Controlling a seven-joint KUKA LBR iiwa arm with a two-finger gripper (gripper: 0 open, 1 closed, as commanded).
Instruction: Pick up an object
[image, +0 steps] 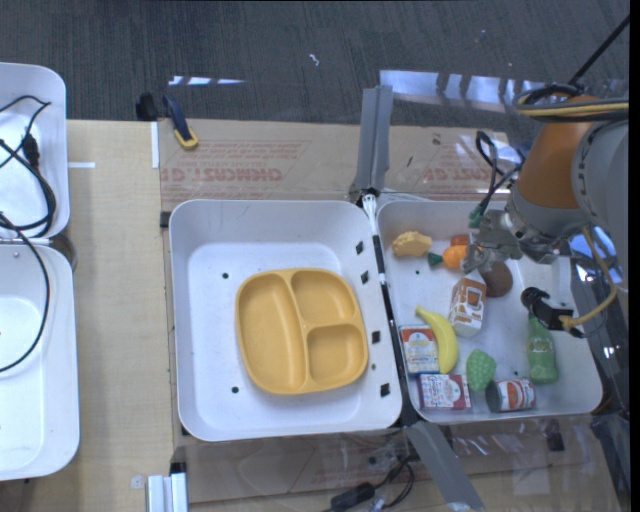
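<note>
- Wooden desk (120, 200) carries two white bins.
- Left bin (200, 330) holds a yellow divided plate (300, 330).
- Right bin (585, 385) holds the toy food, including a banana (441, 337).
- Tool (490, 258) hangs over its far end; grip state cannot be told.

Mirrored red "CHEMCAST GP" lettering on bench sheet (235, 160)

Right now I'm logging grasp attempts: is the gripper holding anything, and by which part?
Cannot be told. The gripper sits low in the right bin, beside the brown item and carrot, without a visible hold.
</note>
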